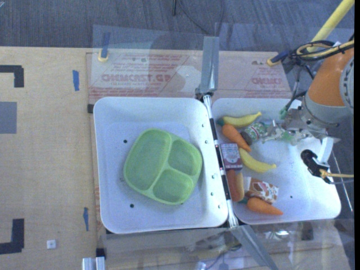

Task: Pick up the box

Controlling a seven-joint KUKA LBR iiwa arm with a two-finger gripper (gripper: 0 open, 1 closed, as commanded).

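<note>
Across the wooden worktop (45, 167) sit two shallow white bins side by side. The left bin (112, 207) carries a green divided plate (163, 166) with three compartments, lying a little tilted near its middle. The right bin (315, 198) holds the smaller things. From the right edge comes the grey arm (332, 94) with its orange band, bent over the far right corner of that bin, and its end effector (281, 133) lies low by a small green-labelled can (256, 131); whether it is spread or pressed together I cannot tell from here. Two bananas lie in the bin, one banana (243, 118) at the far side and a second banana (256, 162) nearer the middle, with a carrot (235, 136) between them. Another carrot (264, 206) rests at the near edge. The box (263, 190) lies flat just beyond that near carrot, small, with a white, red and orange printed face. A dark red packet (230, 154) sits against the bin's left wall.
</note>
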